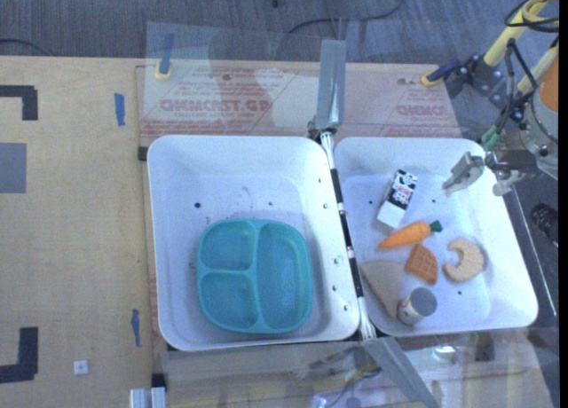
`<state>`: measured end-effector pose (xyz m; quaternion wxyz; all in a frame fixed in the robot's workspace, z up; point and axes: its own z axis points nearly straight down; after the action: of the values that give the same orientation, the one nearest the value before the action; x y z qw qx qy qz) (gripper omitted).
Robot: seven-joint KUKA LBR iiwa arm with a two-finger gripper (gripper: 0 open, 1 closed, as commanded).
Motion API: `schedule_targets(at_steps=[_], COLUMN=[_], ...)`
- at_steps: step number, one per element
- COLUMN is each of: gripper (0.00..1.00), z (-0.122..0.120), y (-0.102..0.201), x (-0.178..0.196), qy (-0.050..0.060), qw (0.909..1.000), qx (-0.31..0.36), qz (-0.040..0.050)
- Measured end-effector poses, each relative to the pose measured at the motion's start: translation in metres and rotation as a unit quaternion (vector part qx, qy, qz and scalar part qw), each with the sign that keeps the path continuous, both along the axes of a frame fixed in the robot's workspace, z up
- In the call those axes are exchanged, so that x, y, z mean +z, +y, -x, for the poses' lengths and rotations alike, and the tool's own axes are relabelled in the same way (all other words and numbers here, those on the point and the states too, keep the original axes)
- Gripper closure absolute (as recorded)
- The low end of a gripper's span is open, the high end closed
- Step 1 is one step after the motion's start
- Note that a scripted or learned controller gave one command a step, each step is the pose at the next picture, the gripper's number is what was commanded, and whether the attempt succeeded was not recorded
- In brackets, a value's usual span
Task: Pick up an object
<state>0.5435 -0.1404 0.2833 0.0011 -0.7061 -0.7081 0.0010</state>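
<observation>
The right bin (510,304) holds several small items. A white and black carton (400,198) lies near its middle, with an orange carrot (408,234) just below it. An orange waffle-like square (422,263) and a tan bitten ring (464,259) sit side by side. Nearer the front edge are a small grey cup (417,305) and a beige wedge (383,278). My gripper (481,177) hangs over the bin's far right corner, open, with nothing between its fingers. It is to the right of the carton and apart from every item.
The left bin (177,184) holds a teal divided plate (256,275). A metal bar (330,87) runs back from the seam between the bins. Yellow cabling (510,29) and arm hardware crowd the upper right.
</observation>
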Motion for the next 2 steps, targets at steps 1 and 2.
schedule_targets(at_steps=[1,2], gripper=[0.00,0.00], z=[0.004,-0.041], y=[0.028,-0.006], x=[-0.177,-0.195], qy=[0.000,-0.005], qw=[0.9990,1.0000], qx=[0.045,-0.004], qz=[-0.0004,0.0001])
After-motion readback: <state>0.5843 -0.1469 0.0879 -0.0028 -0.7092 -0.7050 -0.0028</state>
